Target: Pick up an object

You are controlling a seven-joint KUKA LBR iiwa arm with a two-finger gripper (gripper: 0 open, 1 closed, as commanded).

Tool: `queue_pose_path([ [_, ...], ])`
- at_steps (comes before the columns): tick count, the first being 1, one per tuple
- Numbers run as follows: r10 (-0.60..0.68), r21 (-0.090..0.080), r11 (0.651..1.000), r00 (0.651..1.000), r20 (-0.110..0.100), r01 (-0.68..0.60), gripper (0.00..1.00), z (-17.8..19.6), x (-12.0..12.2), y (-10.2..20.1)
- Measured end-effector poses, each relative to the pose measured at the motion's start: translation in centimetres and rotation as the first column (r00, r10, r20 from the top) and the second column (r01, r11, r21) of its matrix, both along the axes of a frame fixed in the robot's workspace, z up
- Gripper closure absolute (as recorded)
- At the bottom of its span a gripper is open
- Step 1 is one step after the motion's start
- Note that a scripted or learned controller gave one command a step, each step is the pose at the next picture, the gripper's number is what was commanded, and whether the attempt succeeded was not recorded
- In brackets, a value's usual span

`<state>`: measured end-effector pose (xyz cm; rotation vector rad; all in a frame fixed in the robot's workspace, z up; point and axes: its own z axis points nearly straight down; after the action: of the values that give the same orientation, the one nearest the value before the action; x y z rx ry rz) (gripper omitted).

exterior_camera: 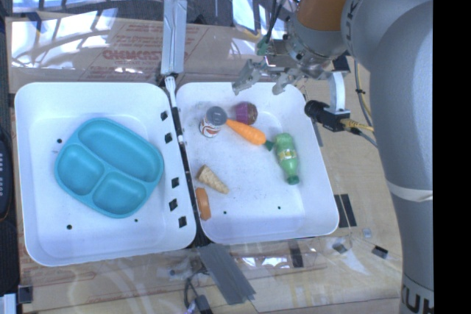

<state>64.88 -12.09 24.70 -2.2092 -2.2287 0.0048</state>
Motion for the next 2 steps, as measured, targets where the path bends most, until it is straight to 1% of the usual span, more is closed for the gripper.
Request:
queue_pose_path([
  [1, 0.032, -0.006, 0.999, 0.999, 0.037, -0.032, 0.0, -11.7, -0.4, -3.1],
  [2, 0.033, -0.003, 0.999, 0.999, 0.015, -0.033, 0.0, -13.5, -1.7, -3.7],
])
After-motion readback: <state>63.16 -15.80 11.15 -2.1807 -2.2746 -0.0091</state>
